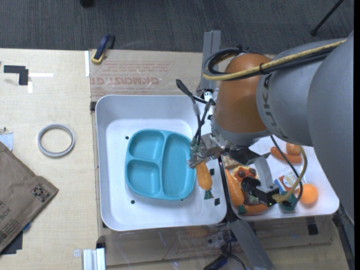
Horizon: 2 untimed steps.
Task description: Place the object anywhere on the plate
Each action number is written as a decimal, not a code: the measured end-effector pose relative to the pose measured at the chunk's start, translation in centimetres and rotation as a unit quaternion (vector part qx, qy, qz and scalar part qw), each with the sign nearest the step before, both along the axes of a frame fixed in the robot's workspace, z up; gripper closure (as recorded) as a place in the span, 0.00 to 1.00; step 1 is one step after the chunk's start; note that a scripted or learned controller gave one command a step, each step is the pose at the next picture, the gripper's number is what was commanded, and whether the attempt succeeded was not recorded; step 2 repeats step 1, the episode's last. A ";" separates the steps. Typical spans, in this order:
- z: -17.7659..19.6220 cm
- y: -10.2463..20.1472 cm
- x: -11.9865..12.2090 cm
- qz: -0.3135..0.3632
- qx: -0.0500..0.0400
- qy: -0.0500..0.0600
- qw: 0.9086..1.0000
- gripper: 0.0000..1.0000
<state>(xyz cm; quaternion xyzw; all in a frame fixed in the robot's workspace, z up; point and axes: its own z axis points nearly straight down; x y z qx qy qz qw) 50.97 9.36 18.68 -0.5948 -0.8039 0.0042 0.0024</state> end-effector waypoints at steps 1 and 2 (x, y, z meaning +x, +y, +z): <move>0.0 0.0 0.0 0.000 0.000 0.000 1.000 0.00; 0.0 0.0 0.0 0.000 0.000 0.000 1.000 0.00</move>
